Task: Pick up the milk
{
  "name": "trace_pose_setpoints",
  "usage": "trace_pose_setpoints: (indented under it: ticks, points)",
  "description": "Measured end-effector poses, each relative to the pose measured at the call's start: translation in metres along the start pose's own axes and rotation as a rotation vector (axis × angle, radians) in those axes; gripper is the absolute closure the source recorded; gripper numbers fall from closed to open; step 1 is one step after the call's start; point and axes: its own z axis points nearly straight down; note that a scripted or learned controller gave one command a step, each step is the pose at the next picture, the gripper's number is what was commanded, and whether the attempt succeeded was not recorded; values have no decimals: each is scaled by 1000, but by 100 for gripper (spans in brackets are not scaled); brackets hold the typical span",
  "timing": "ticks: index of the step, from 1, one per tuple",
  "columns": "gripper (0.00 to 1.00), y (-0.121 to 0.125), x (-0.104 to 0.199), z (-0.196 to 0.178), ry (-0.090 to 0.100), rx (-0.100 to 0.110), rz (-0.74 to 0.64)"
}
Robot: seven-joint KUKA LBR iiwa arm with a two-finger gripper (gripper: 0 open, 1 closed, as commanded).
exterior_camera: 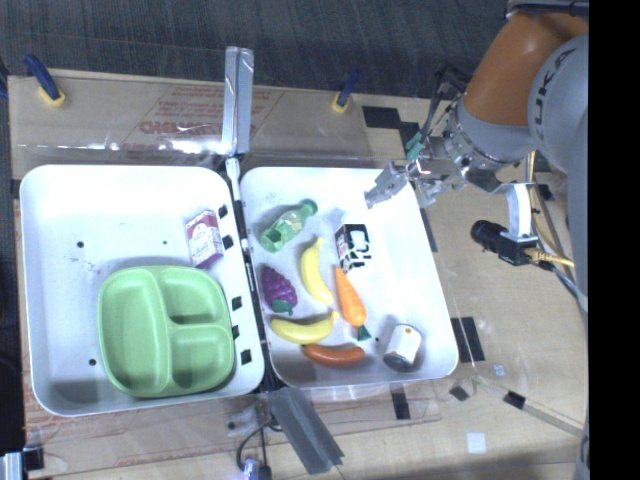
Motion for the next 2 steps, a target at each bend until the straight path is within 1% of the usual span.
trace_pose_setpoints:
  ticks: [1,2]
  points:
    - [0,16,8,135,0,0,-108]
    - [0,3,-26,167,0,-2,-112]
